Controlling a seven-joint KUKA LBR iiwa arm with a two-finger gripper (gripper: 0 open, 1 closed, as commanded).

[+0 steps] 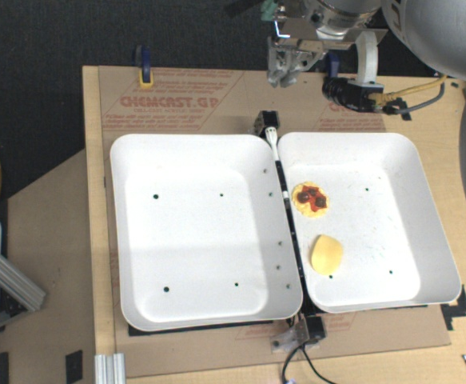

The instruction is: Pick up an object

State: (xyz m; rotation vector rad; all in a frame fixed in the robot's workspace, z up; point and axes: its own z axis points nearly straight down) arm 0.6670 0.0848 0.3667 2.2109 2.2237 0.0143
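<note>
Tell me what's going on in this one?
A grey robot arm reaches in from the right, its hand up above the far edge of the bench, over the cardboard sheet. The right bin holds two small things: a yellow-and-red piece and a plain yellow lump. Neither is picked up yet.

In the right bin [424, 206], a red-topped round piece [310, 199] and a yellow piece [326, 254] lie near the left wall; the rest of its floor is free.
</note>
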